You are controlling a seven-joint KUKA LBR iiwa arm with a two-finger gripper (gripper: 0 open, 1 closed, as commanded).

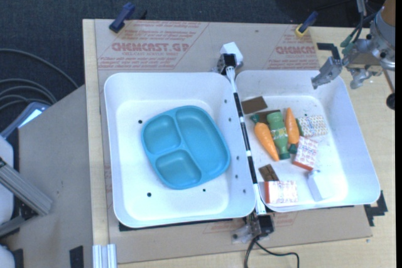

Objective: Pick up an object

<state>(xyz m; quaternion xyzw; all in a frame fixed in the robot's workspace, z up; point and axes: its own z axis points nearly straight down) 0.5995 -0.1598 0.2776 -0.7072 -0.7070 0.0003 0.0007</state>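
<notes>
Gripper (342,72) is hovering at the upper right of the frame over the right bin's (361,154) rim, jaws spreading apart, pinching nothing.

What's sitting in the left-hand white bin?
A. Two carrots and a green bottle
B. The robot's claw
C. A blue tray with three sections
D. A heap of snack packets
C: the left bin holds a blue divided tray with three compartments, while the carrots and packets lie in the right bin, and the claw hangs over that right bin's far corner.
</notes>
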